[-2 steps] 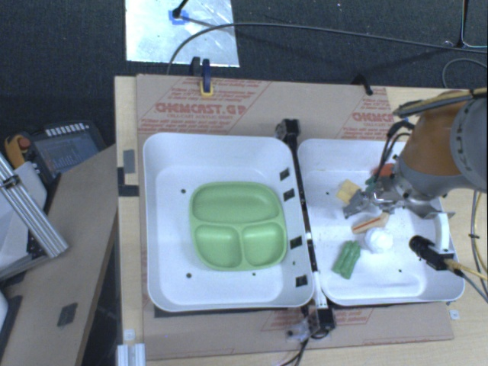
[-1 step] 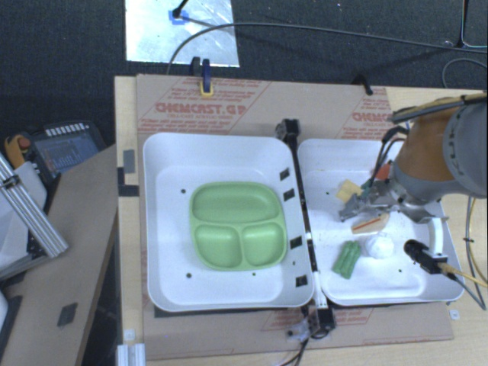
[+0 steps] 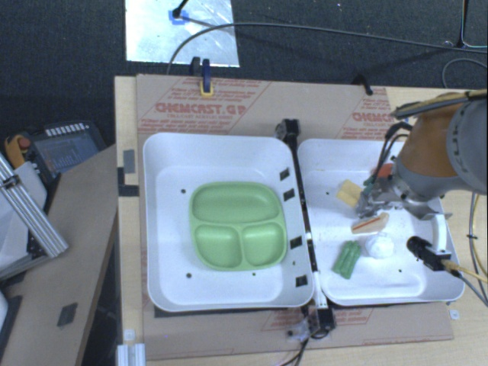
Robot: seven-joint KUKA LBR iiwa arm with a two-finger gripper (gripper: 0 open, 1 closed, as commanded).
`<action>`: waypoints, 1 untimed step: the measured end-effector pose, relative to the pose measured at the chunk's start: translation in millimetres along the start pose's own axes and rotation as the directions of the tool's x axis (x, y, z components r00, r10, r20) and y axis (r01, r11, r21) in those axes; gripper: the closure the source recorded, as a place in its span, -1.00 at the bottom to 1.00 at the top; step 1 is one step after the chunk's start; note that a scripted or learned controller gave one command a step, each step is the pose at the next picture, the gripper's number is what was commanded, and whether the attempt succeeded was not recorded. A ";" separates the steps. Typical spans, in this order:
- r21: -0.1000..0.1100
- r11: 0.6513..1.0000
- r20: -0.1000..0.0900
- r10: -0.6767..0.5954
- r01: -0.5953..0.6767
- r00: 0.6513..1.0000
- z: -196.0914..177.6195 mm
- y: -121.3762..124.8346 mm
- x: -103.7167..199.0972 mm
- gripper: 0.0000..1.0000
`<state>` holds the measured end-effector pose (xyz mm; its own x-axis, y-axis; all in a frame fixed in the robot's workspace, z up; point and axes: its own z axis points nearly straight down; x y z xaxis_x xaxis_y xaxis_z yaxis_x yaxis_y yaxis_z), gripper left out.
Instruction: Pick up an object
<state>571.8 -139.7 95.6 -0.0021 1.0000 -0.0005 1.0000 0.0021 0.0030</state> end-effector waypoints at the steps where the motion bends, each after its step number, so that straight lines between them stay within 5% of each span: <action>1: -0.002 1.000 0.001 0.000 0.000 1.000 -44.6 -3.5 -0.4 1.00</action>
